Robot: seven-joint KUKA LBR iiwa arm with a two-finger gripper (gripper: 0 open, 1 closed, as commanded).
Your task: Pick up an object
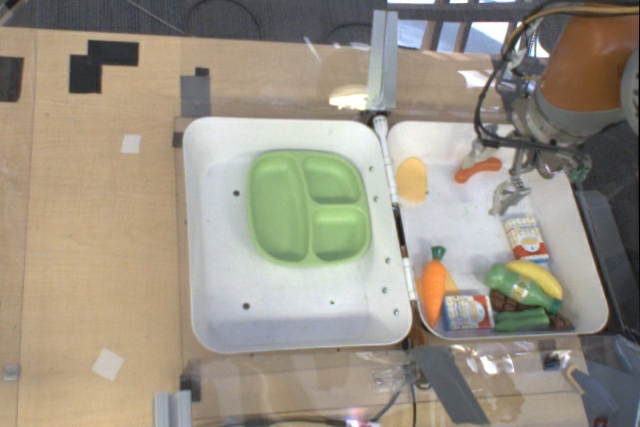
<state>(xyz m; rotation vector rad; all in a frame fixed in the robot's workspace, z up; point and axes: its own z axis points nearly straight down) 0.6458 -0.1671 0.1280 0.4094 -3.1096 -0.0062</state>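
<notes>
gripper (512, 195) hangs over the far part of the right bin (592, 245), fingers pointing down; can't tell if they're apart or together, and nothing visibly sits between them. just below it lies a small carton w/ red label (525, 238), close but whether touching is unclear. orange-red sausage-shaped piece (478, 170) lies to the gripper's left, near the bin's far wall. yellow rounded item (411, 179) sits by the left wall of the same bin. near corner holds a cluster: carrot (432, 283), can (466, 311), banana (536, 279) over a green bottle (512, 285), dark pieces underneath, hard to id. left bin (215, 245) holds a green divided plate (307, 206), 3 compartments, well apart from the gripper. arm's orange band (590, 60) is at upper right.
</notes>
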